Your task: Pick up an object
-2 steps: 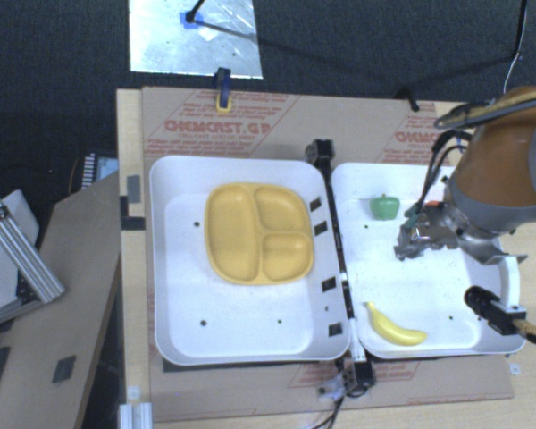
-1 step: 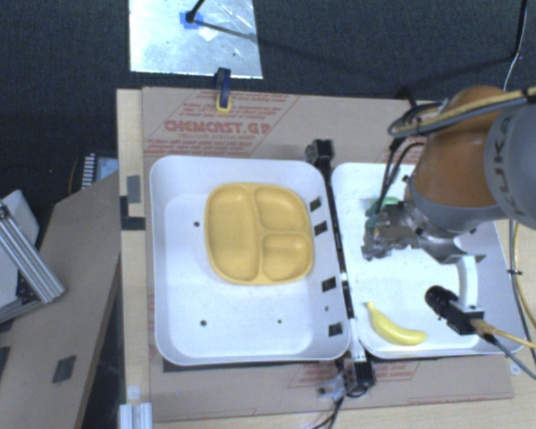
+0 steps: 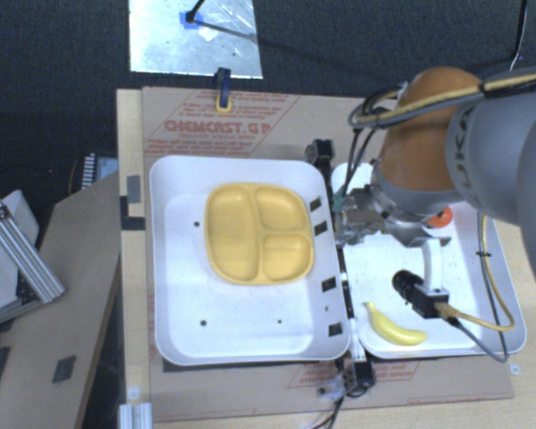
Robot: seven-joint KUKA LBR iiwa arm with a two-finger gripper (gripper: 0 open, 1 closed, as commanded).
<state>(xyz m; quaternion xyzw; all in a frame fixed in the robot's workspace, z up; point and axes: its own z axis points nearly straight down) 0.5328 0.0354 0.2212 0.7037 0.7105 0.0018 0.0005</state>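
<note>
Since the arm's grey wrist covers most of the claw (image 3: 361, 220) from above, can't tell if it's apart or together; nothing is visibly held in it. It hangs over the right bin (image 3: 505, 324), by that bin's inner wall, close to the divide btwn the two bins.

Likeliest pick, in my view: the banana (image 3: 395, 327). It lies on the same bin's floor, off toward the near edge of the view from the claw and a bit further out from the divide, apart from it w/ bare white floor btwn. Long axis runs slantwise, from the stem end nearer the claw down and away to the blunt end by the bin's front rim, curving gently. The claw prob. has to travel that way, drop, and close across the short width, not along the curve. Looks like smooth, glossy yellow plastic w/ a rounded body, so it could roll or slip if caught off-centre.

Just beyond the claw on the far side of the wrist sits a small orange-red thing (image 3: 439, 218), half hidden by the arm; shape unclear.

Across the divide, in the left bin (image 3: 161, 266), is a yellow plate (image 3: 257, 232): rounded-square, three shallow compartments, matte plastic, lying flat w/ a low rim and hard to grip.
</note>
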